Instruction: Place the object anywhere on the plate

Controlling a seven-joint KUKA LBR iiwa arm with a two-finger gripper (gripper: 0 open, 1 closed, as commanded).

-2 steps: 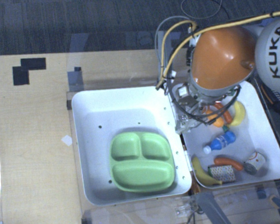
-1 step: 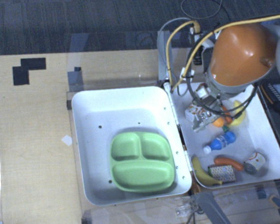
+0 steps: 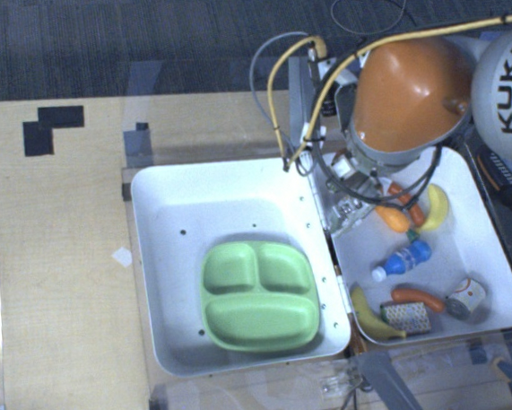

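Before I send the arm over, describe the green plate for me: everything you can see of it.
The green plate is a pale green divided tray, apparently smooth plastic, with rounded corners and three compartments: two smaller ones on the far side, one long one nearer the camera. It lies flat, right side up, on the floor of the left white bin, toward its near right corner. All three compartments look bare.

We see the arm (image 3: 461, 90) entering from 3 o'clock, its orange band at 1 o'clock in the view. The wrist points steeply downward. The pincer (image 3: 350, 201) hangs below it, at 7 o'clock from the band, cables looped around it.
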